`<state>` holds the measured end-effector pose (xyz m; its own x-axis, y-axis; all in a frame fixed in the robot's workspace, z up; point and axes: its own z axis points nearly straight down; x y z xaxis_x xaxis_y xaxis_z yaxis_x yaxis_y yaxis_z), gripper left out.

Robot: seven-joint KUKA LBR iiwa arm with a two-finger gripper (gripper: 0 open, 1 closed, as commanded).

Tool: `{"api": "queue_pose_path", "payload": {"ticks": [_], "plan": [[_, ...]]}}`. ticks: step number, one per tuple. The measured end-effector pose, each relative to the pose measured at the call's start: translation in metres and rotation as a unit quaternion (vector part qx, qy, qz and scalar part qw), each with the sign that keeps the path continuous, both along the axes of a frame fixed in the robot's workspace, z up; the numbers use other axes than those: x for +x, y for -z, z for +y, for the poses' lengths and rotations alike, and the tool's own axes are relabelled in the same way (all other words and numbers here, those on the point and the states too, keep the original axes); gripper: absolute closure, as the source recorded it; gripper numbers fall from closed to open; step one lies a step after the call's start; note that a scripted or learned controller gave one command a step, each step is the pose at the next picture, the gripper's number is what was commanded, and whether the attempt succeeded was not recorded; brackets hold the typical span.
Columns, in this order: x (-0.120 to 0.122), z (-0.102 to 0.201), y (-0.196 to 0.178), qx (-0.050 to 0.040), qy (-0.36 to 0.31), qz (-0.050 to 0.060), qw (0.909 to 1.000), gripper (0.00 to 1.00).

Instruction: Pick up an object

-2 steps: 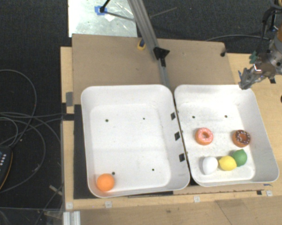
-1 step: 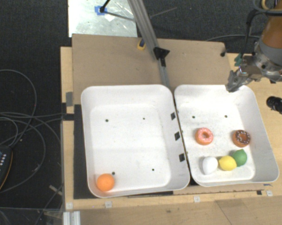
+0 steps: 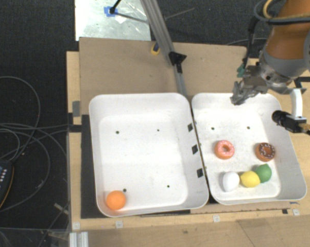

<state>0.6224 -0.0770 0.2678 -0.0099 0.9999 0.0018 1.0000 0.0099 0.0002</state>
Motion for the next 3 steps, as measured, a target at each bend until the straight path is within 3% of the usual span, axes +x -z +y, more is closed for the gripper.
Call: {"api": "queue_pose_path", "payload": {"ticks": [3], "plan": [[-0.031,0.154,0.043,0.0004,-0.001,0.001,1.0000,1.00]]}}
